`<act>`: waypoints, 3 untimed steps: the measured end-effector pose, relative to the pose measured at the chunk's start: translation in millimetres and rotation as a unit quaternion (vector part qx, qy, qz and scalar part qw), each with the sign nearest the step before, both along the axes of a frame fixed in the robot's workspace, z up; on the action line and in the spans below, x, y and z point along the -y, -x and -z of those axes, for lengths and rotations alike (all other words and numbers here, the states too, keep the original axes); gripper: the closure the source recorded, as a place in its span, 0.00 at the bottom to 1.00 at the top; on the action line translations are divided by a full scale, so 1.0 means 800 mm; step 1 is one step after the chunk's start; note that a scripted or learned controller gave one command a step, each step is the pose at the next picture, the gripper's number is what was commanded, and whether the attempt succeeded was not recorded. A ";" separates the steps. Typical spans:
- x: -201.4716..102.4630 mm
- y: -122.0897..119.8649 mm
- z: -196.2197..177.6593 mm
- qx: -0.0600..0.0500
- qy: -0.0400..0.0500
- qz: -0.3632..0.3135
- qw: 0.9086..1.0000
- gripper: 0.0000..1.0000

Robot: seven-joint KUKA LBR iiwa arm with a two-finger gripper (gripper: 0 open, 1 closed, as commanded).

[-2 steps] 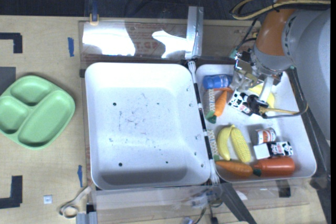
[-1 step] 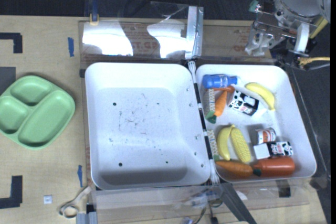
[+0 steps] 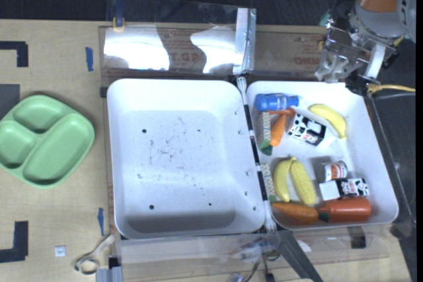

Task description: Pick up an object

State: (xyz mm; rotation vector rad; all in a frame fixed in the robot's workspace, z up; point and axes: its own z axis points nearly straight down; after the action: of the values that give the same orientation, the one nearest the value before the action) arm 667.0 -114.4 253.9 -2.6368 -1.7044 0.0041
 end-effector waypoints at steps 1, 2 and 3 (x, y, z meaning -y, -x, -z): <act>-0.001 0.000 0.000 0.000 0.000 0.000 1.000 0.00; 0.027 0.030 0.145 0.001 0.000 -0.017 1.000 0.00; 0.027 0.030 0.145 0.001 0.000 -0.017 1.000 0.00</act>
State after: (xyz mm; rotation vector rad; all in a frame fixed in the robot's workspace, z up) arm 642.9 -136.2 138.3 -2.6087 -1.7491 0.0005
